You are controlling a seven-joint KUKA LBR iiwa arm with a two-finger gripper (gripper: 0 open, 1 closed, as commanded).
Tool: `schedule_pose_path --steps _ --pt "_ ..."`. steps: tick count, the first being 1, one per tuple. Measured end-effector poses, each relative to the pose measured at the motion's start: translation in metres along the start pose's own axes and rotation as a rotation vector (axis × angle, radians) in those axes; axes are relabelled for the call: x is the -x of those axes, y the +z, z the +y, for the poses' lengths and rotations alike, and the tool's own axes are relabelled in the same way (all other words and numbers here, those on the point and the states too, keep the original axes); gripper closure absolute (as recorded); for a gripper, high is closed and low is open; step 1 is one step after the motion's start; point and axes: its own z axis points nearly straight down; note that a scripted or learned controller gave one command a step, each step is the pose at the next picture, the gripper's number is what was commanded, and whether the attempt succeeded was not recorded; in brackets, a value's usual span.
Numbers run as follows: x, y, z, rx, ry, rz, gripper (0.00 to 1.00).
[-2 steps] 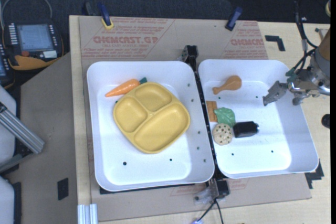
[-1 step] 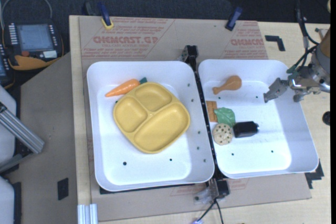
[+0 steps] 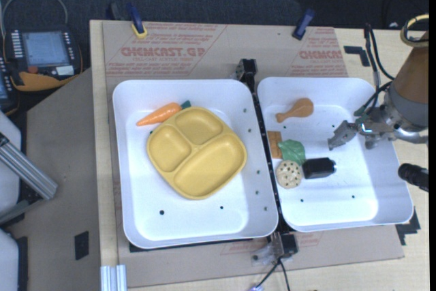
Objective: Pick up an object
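Approach is the step in hand, judging by the layout: the gripper (image 3: pixel 349 133) hangs over the right part of the right bin (image 3: pixel 340 215) with nothing between its fingers, which look spread apart, though the slant of the view leaves this less than sure. Candidate objects lie to its left in the same bin: a black block (image 3: pixel 319 167) lower left of the gripper and nearest to it, a round speckled cookie (image 3: pixel 289 174) just left of the block, a green toy piece (image 3: pixel 292 150) above the cookie, an orange wafer (image 3: pixel 274 144) against the bin's left wall, and a toy chicken drumstick (image 3: pixel 296 110) toward the upper left. The next move likely calls for shifting left and down over one piece, then lowering and closing.
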Motion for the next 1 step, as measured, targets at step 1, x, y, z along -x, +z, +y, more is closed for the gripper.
schedule_pose_path --steps 1 --pt "-0.0030 0.0570 0.0002 0.015 0.000 -0.003 0.00"
